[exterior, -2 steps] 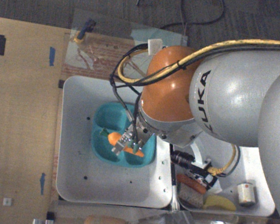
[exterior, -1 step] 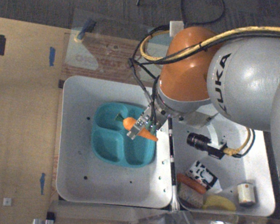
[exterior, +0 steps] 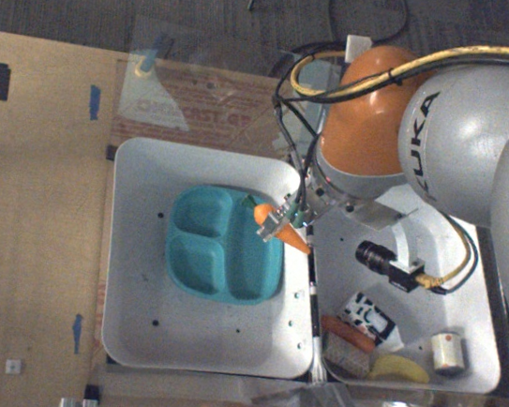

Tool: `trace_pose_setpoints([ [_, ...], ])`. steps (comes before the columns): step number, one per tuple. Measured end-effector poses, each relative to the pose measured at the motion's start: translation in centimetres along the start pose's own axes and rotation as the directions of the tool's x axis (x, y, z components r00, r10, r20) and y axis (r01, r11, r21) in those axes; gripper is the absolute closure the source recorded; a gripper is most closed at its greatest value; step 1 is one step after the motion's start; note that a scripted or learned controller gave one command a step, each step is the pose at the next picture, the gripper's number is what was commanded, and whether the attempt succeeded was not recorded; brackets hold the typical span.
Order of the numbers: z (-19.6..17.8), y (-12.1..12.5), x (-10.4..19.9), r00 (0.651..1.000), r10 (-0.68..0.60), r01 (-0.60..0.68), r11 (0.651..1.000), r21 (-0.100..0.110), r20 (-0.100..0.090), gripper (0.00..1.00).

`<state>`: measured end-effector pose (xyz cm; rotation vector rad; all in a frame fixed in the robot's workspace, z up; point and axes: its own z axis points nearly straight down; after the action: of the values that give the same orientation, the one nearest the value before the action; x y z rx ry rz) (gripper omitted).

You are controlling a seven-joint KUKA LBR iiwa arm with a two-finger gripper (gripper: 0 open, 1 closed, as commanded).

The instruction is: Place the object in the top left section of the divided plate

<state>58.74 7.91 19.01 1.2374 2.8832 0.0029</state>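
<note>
Claw (exterior: pixel 282 221) grips carrot (exterior: pixel 289 236) at plate (exterior: pixel 190 264) edge, fingertips blurred

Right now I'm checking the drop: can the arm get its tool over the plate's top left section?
Probably yes. The tool, with the orange carrot at its tip, hangs at the teal plate's right edge, and nothing stands over the top left section.
</note>
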Motion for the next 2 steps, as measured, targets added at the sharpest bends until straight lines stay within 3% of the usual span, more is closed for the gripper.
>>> trace_pose_setpoints([
  [1,4.7,0.1,2.2,0.995,0.095,-0.095,0.995,0.003,-0.003,1.00],
  [2,3.0,1.8,1.6,0.998,-0.070,0.070,0.998,0.000,0.000,1.00],
])
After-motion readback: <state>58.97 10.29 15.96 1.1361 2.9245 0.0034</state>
